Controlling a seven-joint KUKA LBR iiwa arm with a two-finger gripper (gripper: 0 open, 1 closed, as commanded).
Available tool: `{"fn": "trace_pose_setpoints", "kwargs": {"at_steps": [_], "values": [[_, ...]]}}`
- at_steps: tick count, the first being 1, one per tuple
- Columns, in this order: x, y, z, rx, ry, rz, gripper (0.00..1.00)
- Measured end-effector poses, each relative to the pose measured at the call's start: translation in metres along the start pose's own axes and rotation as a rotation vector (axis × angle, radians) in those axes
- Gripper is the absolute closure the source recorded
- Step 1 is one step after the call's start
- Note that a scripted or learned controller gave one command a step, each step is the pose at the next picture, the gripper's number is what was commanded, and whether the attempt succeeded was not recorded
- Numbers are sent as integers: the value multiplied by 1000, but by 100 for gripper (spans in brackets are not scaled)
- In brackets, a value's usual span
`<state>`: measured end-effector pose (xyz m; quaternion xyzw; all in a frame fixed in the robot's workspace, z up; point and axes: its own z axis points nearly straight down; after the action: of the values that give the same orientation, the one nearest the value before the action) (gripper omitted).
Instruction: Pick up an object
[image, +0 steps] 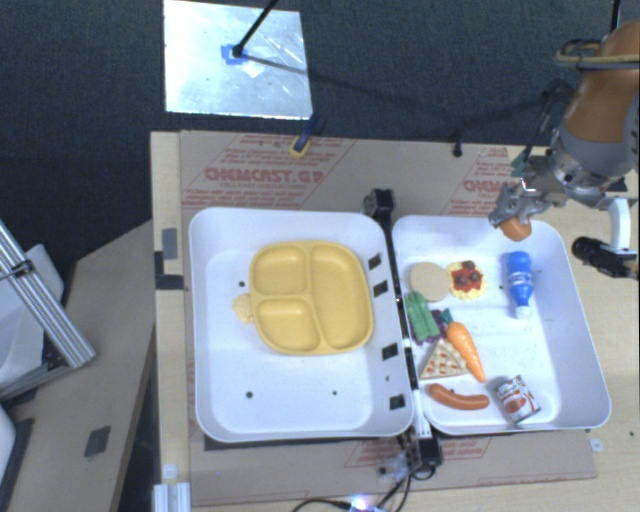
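My gripper (514, 212) hangs over the far rim of the right bin (570, 330), near its back corner. A small round orange object (517, 230) sits between its fingertips, and the gripper is shut on it. Inside the right bin lie a blue bottle (518, 281), a beige round biscuit (430, 281), a red-and-yellow round piece (465, 279), a green item (420, 318), a carrot (462, 345), a triangular slice (440, 362), a sausage (460, 398) and a small can (515, 397).
The left bin (215, 380) holds a yellow divided plate (305, 297) with a small beige piece (241, 305) at its left edge. A black divider (395, 310) runs between the bins. A shiny metal sheet (238, 60) lies beyond the bench.
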<state>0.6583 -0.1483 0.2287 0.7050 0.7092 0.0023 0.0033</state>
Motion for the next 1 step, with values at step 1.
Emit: {"fn": "trace_pose_setpoints", "kwargs": {"at_steps": [1], "values": [[48,-37,-1,8,3,-2,100]]}}
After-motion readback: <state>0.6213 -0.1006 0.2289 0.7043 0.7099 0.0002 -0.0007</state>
